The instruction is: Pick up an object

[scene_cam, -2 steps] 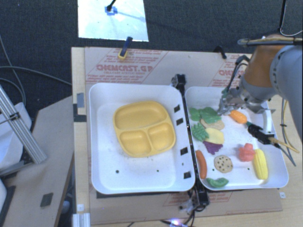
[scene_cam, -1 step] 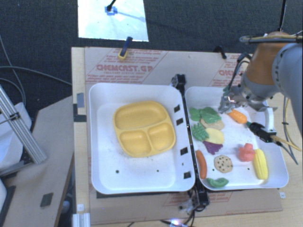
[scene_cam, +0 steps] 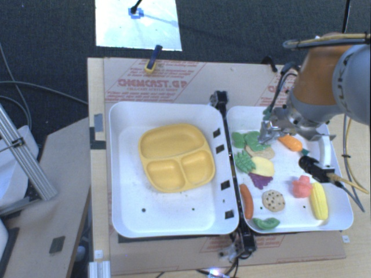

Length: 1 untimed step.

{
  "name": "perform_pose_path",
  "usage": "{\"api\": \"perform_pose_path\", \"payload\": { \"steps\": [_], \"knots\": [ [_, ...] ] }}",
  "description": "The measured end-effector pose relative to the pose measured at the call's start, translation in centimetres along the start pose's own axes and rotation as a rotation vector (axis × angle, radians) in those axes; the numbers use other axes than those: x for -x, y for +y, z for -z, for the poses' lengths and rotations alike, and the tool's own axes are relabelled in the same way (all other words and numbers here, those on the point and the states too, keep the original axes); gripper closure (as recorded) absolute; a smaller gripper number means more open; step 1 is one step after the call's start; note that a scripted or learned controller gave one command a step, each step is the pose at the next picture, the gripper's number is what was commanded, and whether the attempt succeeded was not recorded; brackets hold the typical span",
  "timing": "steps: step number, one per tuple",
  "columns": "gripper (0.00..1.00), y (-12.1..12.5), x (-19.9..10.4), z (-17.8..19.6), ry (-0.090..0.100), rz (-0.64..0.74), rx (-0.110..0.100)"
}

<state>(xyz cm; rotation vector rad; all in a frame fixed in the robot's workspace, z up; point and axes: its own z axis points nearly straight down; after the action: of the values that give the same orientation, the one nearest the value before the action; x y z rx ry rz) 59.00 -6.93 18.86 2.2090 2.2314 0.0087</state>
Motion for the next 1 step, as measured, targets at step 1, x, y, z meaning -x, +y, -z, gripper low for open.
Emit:
{"api": "perform_pose_path", "payload": {
  "steps": [1],
  "knots": [
    [1.00, -5.89, -6.80, 1.64, 0.001, 0.000, -0.006]
  ]
}}
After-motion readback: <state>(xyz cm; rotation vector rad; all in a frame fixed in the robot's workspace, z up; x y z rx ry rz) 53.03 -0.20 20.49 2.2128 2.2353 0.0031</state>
